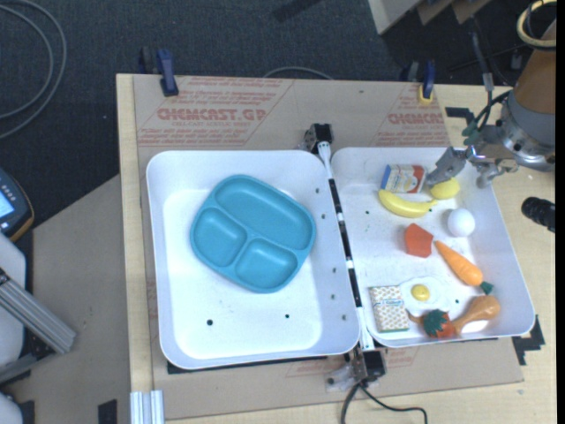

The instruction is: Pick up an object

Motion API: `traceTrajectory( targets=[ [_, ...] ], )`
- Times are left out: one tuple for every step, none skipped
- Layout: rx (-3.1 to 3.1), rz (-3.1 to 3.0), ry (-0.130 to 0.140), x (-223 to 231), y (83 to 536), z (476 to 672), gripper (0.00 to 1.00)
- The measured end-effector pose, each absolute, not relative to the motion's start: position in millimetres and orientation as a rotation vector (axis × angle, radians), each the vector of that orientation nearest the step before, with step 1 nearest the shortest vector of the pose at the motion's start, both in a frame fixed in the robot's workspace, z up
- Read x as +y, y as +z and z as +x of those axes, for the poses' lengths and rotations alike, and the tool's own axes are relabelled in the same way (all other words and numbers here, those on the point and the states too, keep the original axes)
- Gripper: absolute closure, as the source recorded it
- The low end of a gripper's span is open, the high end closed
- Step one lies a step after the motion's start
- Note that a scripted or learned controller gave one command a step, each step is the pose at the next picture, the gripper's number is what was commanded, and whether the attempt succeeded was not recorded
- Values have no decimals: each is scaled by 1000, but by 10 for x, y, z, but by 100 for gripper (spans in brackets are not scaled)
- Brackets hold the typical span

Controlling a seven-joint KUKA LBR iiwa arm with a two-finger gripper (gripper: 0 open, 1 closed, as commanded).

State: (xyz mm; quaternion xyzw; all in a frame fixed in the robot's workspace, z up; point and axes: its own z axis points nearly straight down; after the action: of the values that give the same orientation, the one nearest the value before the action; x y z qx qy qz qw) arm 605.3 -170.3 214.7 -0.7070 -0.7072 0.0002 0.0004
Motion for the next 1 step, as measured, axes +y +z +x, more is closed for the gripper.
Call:
traceTrajectory(
  targets=[
    [-2214, -2219, 5, -1719, 805, 5456, 0]
  ],
)
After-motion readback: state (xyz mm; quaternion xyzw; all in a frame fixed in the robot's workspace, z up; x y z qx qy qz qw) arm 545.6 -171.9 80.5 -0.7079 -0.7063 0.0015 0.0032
